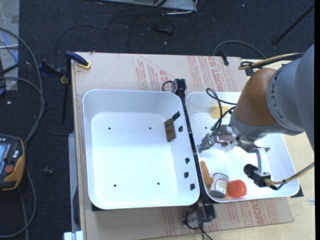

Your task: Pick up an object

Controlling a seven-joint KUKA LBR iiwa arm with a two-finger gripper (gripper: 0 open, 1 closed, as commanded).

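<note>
My gripper (206, 144) hangs over the left part of the right bin (286, 154), close to the divider between the bins. Just below it, along the bin's near-left wall, lies an orange carrot-shaped piece (205, 171). A small tin can (218, 184) lies beside it, and a red tomato-like ball (237, 188) sits next to the can. A yellow object (215, 112) peeks out at the far side of the bin, partly hidden by the arm. Nothing is seen held in the gripper.
The left bin (100, 134) holds a brown chocolate-like bar (170, 129) leaning near its right wall. The grey and orange arm (270, 104) covers much of the right bin. Cables and a yellow-handled clamp (79, 60) lie beyond the bench's far-left corner.
</note>
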